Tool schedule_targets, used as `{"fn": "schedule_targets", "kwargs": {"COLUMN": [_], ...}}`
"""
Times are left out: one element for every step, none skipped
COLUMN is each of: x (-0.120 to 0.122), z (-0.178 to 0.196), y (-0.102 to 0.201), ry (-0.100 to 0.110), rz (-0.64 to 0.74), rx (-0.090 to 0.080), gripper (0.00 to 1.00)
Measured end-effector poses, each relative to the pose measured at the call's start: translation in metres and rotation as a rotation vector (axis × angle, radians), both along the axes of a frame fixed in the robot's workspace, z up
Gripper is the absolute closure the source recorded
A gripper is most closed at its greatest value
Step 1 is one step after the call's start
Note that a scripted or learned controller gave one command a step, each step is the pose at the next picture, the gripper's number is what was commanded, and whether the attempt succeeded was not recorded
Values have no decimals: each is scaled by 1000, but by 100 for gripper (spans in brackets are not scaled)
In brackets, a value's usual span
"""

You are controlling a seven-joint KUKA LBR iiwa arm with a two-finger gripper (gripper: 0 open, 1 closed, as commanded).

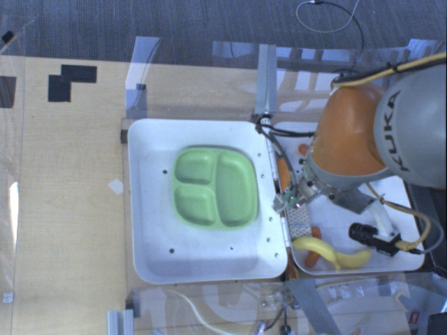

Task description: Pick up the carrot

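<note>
The carrot (283, 174) is a thin orange stick lying along the left wall of the right bin (401, 267), partly hidden by cables. My gripper (296, 205) hangs below the orange wrist band, just right of and slightly nearer than the carrot's lower end. The arm's bulk covers most of the right bin, and I cannot see anything held.
A yellow banana (334, 252) lies at the right bin's front, with a red-orange item (312, 258) under it. A green divided plate (213, 187) sits in the left bin (157, 257). Black cables (276, 142) run over the wall between the bins.
</note>
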State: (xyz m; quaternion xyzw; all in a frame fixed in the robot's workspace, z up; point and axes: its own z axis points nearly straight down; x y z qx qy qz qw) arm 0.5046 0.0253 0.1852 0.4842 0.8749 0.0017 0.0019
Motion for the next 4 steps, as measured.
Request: {"fn": "schedule_targets", "kwargs": {"x": [-16,26,35,37], "z": [31,0,36,48], "y": [-44,-14,-99,-98], "ry": [-3,0,-3,-11], "rz": [-24,-74,-27,-23], "rx": [-1,0,-2,-2], "gripper": [100,100,100,100]}}
